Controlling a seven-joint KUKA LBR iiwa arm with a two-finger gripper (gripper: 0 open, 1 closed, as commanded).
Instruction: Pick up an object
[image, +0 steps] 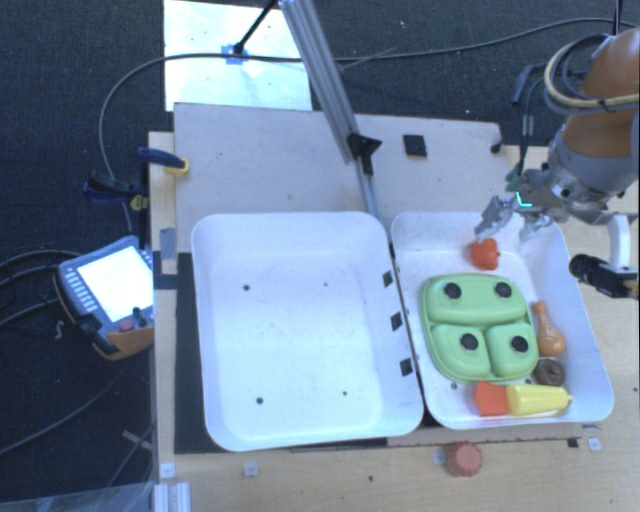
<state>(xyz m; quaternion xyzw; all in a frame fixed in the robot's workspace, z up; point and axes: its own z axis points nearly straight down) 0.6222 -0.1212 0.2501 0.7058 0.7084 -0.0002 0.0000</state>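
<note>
**Gripper poised over red toy in right bin**

The gripper hangs with fingers spread wide, holding nothing, just above a small red object lying at the far end of the right bin, beside a green tray.
</note>
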